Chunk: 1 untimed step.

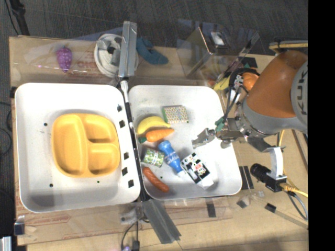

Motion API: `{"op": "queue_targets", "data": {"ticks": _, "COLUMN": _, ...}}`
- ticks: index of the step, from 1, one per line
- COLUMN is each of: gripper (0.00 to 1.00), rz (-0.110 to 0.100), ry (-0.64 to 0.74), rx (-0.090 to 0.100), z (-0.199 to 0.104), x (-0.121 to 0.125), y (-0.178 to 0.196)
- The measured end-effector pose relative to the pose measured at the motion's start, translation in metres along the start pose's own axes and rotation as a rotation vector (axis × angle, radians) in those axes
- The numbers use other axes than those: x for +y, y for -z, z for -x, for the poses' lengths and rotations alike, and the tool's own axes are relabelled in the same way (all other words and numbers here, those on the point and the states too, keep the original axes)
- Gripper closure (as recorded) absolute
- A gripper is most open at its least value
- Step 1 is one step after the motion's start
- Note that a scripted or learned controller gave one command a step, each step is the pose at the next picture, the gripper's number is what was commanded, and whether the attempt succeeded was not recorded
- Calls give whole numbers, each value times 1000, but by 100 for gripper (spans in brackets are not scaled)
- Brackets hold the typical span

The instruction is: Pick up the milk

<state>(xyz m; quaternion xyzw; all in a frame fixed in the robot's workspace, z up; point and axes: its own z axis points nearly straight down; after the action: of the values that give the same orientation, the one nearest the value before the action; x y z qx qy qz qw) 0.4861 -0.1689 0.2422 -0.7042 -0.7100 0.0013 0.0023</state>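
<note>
Milk: the milk carton point(197, 169) lies tilted in the right bin point(222, 106), touching the blue bottle point(170, 156).
Gripper: the gripper point(201, 138) hovers just above the carton, fingers apparently parted, gripping nothing.
Why: probably lining up its descent.

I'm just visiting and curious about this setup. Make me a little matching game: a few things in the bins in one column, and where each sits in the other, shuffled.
Things:
1. milk carton
2. yellow divided tray
3. banana
4. blue bottle

Places:
A. left bin
B. right bin's near right part, below the pincer
C. right bin, just above the carrot
D. middle of right bin, left of the milk carton

Pairs: 1-B, 2-A, 3-C, 4-D
</note>
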Motion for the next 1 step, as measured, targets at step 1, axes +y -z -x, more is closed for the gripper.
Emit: {"op": "queue_targets", "data": {"ticks": 1, "gripper": 0, "rz": 3, "ry": -13, "rx": 0, "z": 27, "x": -9, "y": -151}}
